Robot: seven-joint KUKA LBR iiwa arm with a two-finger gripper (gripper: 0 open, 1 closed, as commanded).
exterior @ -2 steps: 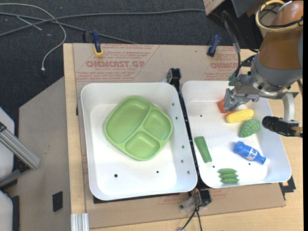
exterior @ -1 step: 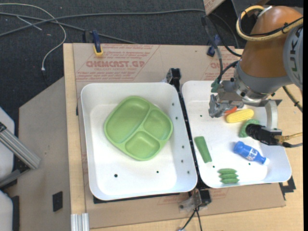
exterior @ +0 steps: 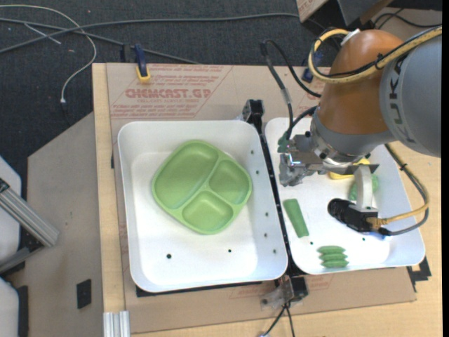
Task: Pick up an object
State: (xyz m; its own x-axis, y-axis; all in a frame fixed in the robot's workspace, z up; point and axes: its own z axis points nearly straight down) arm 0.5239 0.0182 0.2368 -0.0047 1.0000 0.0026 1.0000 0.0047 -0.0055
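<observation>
My gripper (exterior: 290,176) hangs low over the left part of the right bin (exterior: 401,250), near the wall between the two bins. Just below it in the view a flat green stick (exterior: 296,217) lies on the bin floor, apart from the gripper. Further toward the front a green ridged piece (exterior: 332,256) rests on the floor. A yellow thing (exterior: 342,175) peeks out from under the wrist, mostly hidden. In the left bin (exterior: 140,258) a light green divided plate (exterior: 202,186) lies flat.
The arm's grey and orange body (exterior: 365,90) covers the back half of the right bin. Both bins sit on a cardboard sheet (exterior: 168,90). A dark clamp (exterior: 252,109) stands at the back between the bins.
</observation>
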